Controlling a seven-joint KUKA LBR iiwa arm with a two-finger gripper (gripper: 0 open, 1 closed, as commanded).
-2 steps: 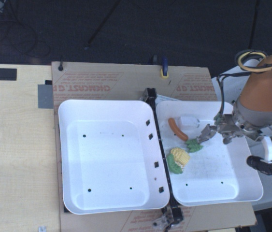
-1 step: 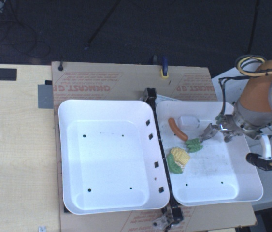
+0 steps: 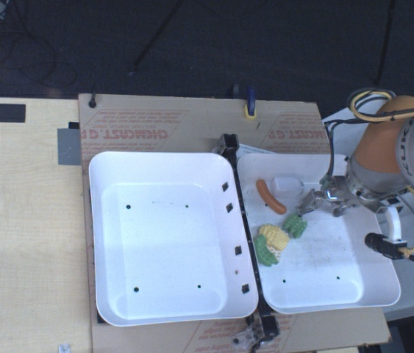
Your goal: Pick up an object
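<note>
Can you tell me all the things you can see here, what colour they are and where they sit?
shallow white plastic bin, left: one, white, left half of the bench.
shallow white plastic bin, right: one, white, beside the first.
long orange toy sausage: one, orange, upper left of the right bin.
yellow toy corn cob with green leaves: one, yellow and green, left side of the right bin.
small green leafy toy: one, green, right of the corn.
brown cardboard sheet: one, brown, under both bins.
grey arm with orange band: one, right edge.
gripper: one, metal, above the green toy.
</note>
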